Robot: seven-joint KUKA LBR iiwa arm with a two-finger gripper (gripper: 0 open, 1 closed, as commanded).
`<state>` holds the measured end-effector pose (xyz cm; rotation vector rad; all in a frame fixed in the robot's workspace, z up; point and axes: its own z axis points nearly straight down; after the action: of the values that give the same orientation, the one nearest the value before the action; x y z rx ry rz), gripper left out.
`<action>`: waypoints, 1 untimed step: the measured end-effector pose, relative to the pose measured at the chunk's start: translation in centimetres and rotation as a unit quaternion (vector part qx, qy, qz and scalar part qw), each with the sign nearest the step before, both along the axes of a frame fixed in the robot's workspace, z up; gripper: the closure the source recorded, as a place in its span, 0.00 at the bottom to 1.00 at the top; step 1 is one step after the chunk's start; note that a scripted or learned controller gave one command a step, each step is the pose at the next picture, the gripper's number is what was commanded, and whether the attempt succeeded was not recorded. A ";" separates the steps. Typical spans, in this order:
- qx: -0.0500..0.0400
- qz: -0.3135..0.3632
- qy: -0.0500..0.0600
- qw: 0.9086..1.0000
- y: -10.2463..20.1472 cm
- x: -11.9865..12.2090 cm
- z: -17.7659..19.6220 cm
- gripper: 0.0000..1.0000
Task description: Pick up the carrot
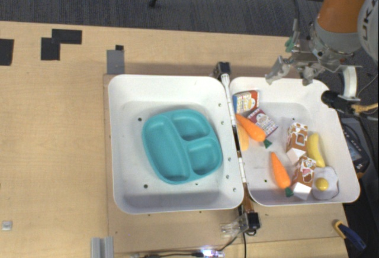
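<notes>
- Carrot first, since that is my target: I count two. One carrot (251, 128) lies tilted near the left wall of the right bin (343, 132), its green end pointing down-right towards the bin's middle. The second carrot (280, 171) lies further down the same bin, green end at the bottom, just beside a small white block (302, 190).
- Now by size. The bench (53, 150) is pale wood, with dark patches near its top-left edge.
- The left bin (127, 192) holds a teal divided tray (182, 145), sitting roughly in the middle.
- The arm (349, 2) comes in at the top right, orange band above the grey wrist.
- The gripper (294, 70) hangs over the back rim of the right bin, well apart from both carrots. Its two fingers look spread, with nothing between them, so I read it as released.
- Smaller things in the right bin: a banana (314, 150) near the right wall, a brown-and-white carton (296, 136) just beside it, a small box (246, 100) near the back-left corner, a dark packet (261, 122) touching the upper carrot, and a lemon-like yellow piece (322, 183) in the front-right corner.
</notes>
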<state>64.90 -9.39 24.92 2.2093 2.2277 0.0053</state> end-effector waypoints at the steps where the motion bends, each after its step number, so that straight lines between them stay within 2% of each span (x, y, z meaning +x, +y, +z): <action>1: 0.001 0.063 0.003 0.998 5.1 -4.4 -6.6 0.00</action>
<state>60.55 -4.33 18.34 2.0677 2.3667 0.0018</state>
